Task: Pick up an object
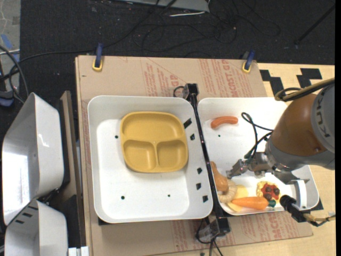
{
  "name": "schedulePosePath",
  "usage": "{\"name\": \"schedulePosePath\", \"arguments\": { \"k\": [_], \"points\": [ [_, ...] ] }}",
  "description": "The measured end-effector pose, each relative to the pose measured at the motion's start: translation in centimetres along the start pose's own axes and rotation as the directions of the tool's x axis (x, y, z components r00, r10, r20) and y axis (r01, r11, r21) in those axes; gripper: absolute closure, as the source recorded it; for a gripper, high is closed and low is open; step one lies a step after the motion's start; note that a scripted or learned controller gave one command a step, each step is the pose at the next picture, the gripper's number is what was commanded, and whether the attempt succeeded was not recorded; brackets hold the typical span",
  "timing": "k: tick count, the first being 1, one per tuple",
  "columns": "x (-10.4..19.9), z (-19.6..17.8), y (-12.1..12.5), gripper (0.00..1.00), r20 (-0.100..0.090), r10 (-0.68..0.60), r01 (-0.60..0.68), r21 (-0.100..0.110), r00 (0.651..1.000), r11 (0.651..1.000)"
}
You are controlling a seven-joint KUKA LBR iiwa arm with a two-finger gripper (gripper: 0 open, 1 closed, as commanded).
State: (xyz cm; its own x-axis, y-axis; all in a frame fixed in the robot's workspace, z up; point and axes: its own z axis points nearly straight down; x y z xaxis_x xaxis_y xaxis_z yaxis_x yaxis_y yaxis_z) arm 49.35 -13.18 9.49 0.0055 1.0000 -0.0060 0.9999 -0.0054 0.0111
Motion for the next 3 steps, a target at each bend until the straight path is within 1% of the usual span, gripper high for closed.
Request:
{"name": "schedulePosePath", "arguments": {
  "k": [1, 3],
  "points": [
    [0.2, -0.9, -0.1, 1.00, -0.004, 0.000, 0.000, 0.006, 1.000, 1.000],
    [1.1, -9.8, 0.7, 1.00, -0.005, -0.009, 0.009, 0.007, 1.000, 1.000]
  ]
}}
